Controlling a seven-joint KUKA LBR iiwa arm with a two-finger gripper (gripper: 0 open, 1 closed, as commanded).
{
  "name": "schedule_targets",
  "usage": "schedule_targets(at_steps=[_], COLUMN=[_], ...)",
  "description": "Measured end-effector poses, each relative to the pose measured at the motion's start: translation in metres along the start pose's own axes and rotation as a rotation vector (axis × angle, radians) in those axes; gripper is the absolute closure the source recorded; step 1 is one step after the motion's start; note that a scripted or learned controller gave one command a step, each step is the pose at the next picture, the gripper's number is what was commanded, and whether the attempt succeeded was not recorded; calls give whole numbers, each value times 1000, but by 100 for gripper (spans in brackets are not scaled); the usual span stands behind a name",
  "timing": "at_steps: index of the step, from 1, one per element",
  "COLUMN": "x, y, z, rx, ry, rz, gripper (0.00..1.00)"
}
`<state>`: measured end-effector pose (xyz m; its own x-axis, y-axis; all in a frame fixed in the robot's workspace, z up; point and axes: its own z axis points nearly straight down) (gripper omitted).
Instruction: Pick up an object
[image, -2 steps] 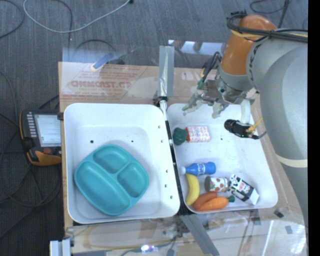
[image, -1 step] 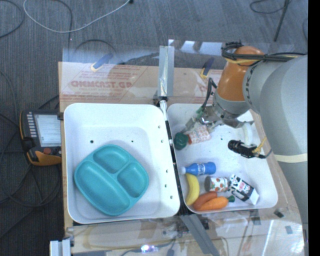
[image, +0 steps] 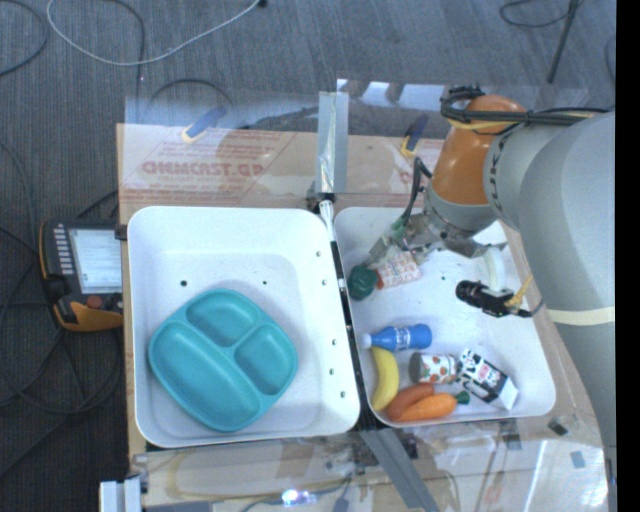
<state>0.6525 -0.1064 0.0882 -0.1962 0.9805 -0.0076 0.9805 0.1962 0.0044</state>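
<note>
My gripper (image: 402, 242) hangs low over the far left part of the right bin (image: 530, 345), below the orange wrist band. Just in front of it lies a small red and white box (image: 400, 270), with a dark green round object (image: 360, 283) beside it against the bin's left wall. Whether the gripper touches the box, I cannot tell. Nearer the front lie a blue and white bottle (image: 403, 338), a yellow banana (image: 384, 376), an orange carrot (image: 425, 405), a small red can (image: 437, 367) and a black and white carton (image: 487, 377).
The left bin (image: 200, 240) holds a teal divided plate (image: 224, 358) at its front. The big grey arm covers the right bin's far right side. A device with a screen (image: 80, 268) sits left of the bench.
</note>
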Motion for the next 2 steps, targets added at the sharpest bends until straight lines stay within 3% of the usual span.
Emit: schedule_targets(at_steps=[1, 2], x=[0, 41], y=[1, 19], z=[-7, -93], rx=[0, 9], ry=[-1, 7], rz=[-2, 16], gripper=[100, 100])
